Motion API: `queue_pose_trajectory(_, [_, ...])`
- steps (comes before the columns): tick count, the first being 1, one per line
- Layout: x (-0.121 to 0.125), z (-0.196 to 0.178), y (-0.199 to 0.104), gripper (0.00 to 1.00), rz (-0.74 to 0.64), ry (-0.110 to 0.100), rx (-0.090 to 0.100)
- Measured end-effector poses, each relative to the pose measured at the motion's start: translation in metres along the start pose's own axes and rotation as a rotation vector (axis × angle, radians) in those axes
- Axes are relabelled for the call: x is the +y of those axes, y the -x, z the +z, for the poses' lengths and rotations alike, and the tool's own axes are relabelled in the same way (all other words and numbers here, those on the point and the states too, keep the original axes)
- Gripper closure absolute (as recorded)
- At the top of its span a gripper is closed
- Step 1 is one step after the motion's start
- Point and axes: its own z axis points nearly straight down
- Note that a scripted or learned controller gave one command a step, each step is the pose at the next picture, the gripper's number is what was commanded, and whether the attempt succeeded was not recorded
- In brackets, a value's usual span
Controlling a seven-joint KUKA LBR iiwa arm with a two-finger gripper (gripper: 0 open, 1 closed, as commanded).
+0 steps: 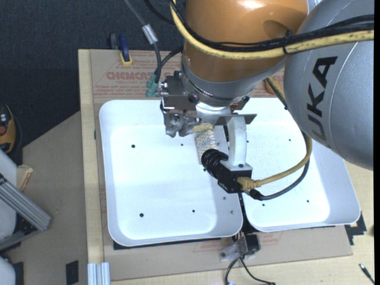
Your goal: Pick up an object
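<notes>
Gripper (205,136): hanging below the orange-banded wrist, over the inner edge of the left bin close to the seam between the two bins; whether it is parted or closed I cannot tell, since the wrist housing and the white mounting are covering that part.

Object (206,139): a small pale, speckled piece is showing just under the wrist, at the right side of the left bin (119,159), toward its far half. It is looking as though it sits at the gripper, but I cannot tell whether it is being clamped or only lying beneath.

Handling, as a judgement: it is appearing light and probably soft or spongy, with a rough mottled face that should not be slippery; likely to squash a little, not to break. Taking it across its narrow width, near the middle, seems the safest hold.

Surroundings: the right bin (309,212) is lying just beside the left one, their rims touching along the seam. A black connector (222,170) with a yellow cable (291,174) is looping off the arm over the right bin. A cardboard sheet (130,73) is lying under both bins.

In the way: the raised rims at the seam are crowding the piece on its right, and the dangling cable could be brushing the bin.
</notes>
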Motion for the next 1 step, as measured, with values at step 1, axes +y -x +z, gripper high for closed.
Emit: queue_pose_trajectory(1, [-0.003,0.1002,-0.0037,1.0,0.003,-0.019,-0.009])
